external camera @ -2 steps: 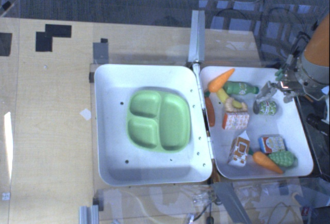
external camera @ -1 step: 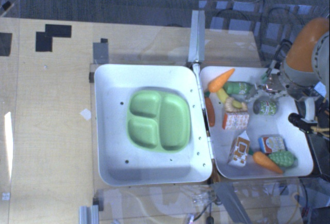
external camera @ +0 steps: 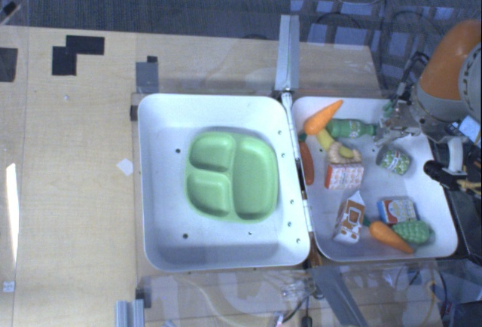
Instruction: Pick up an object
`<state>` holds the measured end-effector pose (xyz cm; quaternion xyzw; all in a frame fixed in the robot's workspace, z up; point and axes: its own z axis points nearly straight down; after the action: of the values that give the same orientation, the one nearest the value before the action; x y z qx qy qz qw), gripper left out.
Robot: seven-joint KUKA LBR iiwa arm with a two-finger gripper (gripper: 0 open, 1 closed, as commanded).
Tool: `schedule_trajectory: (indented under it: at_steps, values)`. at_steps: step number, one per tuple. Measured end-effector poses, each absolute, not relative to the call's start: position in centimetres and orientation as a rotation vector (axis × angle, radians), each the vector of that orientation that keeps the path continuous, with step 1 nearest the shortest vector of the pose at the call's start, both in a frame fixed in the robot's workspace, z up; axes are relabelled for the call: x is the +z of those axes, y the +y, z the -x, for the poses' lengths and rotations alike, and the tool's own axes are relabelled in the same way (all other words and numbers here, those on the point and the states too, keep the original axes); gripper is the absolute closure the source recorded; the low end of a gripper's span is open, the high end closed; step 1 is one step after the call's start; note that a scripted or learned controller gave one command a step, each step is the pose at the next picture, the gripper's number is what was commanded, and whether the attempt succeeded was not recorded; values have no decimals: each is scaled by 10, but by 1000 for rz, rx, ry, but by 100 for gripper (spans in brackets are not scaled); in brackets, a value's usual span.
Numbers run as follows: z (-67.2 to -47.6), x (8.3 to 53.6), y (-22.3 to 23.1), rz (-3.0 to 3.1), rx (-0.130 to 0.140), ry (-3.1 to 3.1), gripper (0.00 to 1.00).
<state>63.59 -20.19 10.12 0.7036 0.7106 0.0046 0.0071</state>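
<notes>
The right bin [external camera: 431, 194] holds several toy foods. A carrot [external camera: 322, 116] and a green bottle [external camera: 348, 128] lie at its far side, with a yellow piece [external camera: 332, 143] and an orange-and-white box [external camera: 343, 175] below them. A red sausage [external camera: 306, 162] lies along the left wall. A round green can [external camera: 394, 161] sits mid-right. Near the front are a brown carton [external camera: 350, 221], a small box [external camera: 397, 209], a second carrot [external camera: 390, 236] and a bumpy green piece [external camera: 413, 231]. My gripper [external camera: 393, 124] hangs over the far right part, just right of the bottle and above the can.
The left bin [external camera: 162, 167] holds a green divided plate [external camera: 232, 175]. A metal post [external camera: 287, 54] stands behind the seam between the bins. The arm's orange band [external camera: 452, 54] is over the right bin's far right corner. Cables lie behind the bench.
</notes>
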Motion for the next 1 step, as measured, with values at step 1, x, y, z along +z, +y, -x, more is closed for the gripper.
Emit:
schedule_trajectory:
  at_steps: [1]
  values:
    - [-650,205,-137,-2491,8,1906,100]
